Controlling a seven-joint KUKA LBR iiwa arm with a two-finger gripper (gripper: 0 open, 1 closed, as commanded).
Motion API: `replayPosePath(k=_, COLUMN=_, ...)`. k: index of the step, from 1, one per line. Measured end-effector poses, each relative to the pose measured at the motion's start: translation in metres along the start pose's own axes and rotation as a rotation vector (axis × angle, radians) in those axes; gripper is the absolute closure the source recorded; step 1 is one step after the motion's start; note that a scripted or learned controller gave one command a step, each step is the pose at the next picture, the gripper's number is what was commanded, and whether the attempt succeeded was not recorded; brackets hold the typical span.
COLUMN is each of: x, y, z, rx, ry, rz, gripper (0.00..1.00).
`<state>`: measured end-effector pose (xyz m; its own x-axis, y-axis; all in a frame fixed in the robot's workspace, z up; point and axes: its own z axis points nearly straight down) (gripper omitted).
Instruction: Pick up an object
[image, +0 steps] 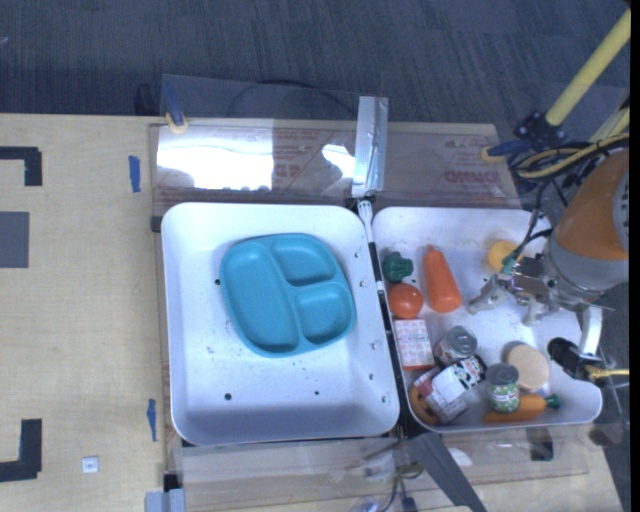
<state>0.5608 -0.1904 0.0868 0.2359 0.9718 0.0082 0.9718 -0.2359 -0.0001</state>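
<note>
Gripper (512, 287): low in the right bin (470, 222), fingers spread, nothing between them.
Nearest item: carrot (441, 280), just left of the fingertips (bin floor between).
Carrot axis: runs far-to-near, crosswise to the arm's reach.

So the arm (600, 235) is the usual grey KUKA look, smooth rounded casing with a fat orange band wrapping it just above the wrist, at about 3 o'clock in the shot. Below the band the shell goes grey and tapers into a busier metal end piece. The gripper (510, 290) is bare silvery metal, kind of skeletal, with thin struts and small brackets poking toward 9 o'clock. There's a little green bit and some dark wiring running along its top side. A pale, flat bracket hangs off the wrist toward 5 o'clock, next to a black rounded part.
</note>
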Motion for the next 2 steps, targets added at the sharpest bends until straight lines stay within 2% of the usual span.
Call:
replayPosePath(k=1, x=-0.002, y=0.002, z=-0.011, rx=-0.008, ry=-0.007, rz=-0.001, gripper=1.0)
replayPosePath(k=2, x=0.05, y=0.03, z=-0.145, rx=-0.012, ry=-0.006, rz=0.092, gripper=1.0)
